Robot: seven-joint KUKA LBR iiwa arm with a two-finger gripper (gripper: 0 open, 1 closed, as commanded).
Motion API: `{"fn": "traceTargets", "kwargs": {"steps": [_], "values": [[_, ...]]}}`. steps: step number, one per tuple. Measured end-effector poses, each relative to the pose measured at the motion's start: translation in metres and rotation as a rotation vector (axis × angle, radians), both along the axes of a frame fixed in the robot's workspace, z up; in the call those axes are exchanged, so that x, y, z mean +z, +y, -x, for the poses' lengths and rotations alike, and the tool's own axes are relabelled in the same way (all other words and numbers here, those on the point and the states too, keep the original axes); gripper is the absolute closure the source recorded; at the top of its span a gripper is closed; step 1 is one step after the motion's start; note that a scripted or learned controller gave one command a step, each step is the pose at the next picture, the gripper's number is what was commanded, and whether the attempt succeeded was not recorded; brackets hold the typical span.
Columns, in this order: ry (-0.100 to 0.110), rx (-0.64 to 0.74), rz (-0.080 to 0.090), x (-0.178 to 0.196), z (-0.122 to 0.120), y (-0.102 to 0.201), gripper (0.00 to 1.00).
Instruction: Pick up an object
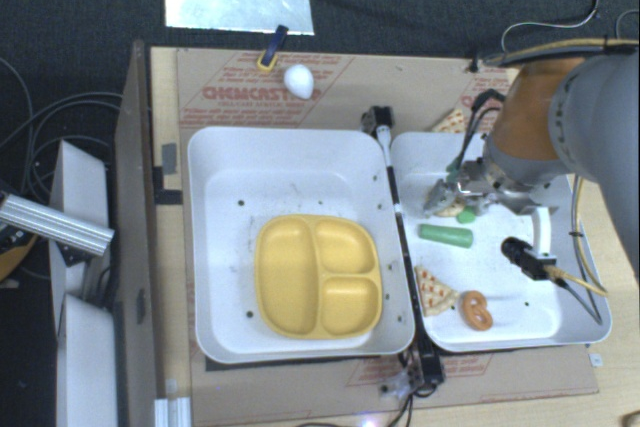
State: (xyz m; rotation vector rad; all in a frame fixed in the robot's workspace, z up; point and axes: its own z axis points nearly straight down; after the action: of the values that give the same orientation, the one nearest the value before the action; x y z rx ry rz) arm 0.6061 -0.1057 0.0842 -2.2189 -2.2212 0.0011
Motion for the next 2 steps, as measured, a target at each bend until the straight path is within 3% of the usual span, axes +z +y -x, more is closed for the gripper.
{"fn": "traceTargets", "kwargs": {"steps": [1, 2], "values": [[0.0, -0.001, 0.001, 0.0, 0.016, -0.002, 0.0], [-0.007, 0.006, 0.0, 0.001, -0.018, 0.023, 0.0]]}}
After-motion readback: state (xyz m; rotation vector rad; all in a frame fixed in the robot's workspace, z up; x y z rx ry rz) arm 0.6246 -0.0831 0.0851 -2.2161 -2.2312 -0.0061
